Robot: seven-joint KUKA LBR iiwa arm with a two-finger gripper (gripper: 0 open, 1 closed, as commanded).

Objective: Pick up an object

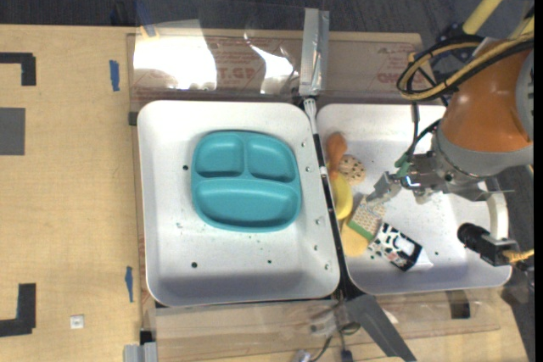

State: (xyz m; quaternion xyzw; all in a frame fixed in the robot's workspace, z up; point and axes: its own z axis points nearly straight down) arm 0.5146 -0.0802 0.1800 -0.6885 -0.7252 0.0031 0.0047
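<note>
Two bins sit side by side on the bench (68, 182): the left bin (161, 250) holds a divided plate (247, 181) near its middle. In the right bin (450, 263), several small objects (352, 199) cluster along its left wall, with a patterned packet (396, 247) in front of them toward the near edge. The arm (484, 114) comes in from the right over this bin, its gripper (392, 182) just right of the cluster.

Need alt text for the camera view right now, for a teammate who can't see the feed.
The grey and orange arm reaches in from the right, its tool low over a cluster of small objects along the left side of the right bin. The left bin holds a teal divided plate.
</note>
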